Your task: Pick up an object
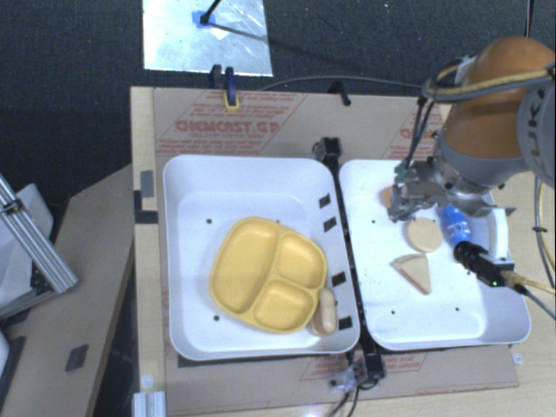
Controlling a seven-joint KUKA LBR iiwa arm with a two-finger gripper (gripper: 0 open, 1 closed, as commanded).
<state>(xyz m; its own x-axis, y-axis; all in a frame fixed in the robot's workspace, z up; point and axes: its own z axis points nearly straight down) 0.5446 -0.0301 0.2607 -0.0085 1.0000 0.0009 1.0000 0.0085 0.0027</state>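
Observation:
My gripper hangs low over the back of the right bin, reaching in from the right. Just left of it, a small orange object peeks out at its edge. A round beige piece lies right in front of the gripper. A blue bottle lies to the right of that piece, partly under the arm. Nearer the front rests a tan wedge-shaped piece. Nothing visibly sits in the gripper.
The left bin holds a yellow divided plate with a beige roll-shaped object leaning at its right rim. A black divider strip runs between the bins. The arm's bulky orange-grey body overhangs the right bin's back right.

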